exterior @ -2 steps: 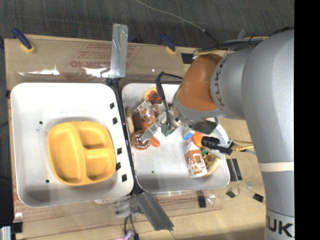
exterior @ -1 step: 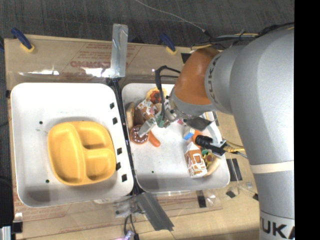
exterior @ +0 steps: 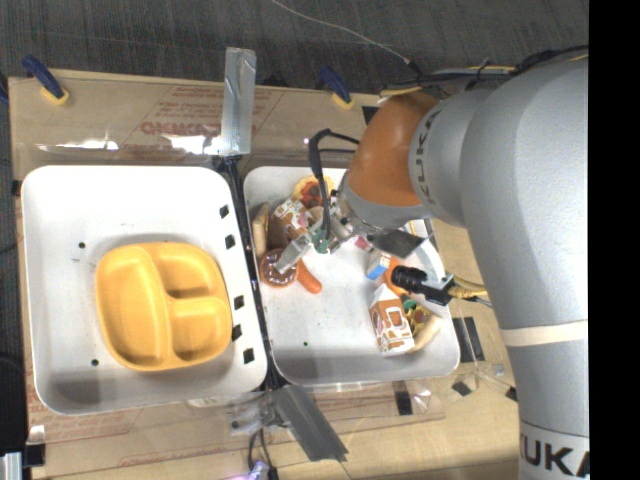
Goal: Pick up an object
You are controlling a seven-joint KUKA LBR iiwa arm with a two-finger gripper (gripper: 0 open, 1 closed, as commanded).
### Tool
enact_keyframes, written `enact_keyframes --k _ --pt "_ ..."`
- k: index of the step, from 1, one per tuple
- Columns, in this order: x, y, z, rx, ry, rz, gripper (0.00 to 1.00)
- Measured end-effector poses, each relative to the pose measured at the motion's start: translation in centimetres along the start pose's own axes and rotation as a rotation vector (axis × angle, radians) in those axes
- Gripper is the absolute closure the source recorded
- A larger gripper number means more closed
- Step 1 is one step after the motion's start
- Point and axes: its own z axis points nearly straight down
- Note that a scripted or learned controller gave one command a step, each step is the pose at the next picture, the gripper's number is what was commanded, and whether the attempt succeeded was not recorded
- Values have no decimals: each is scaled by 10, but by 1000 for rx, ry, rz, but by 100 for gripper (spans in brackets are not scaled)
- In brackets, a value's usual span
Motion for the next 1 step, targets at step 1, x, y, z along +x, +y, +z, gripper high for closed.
enact_keyframes --k 1 --pt "4 -7 0 -8 -4 82 0"
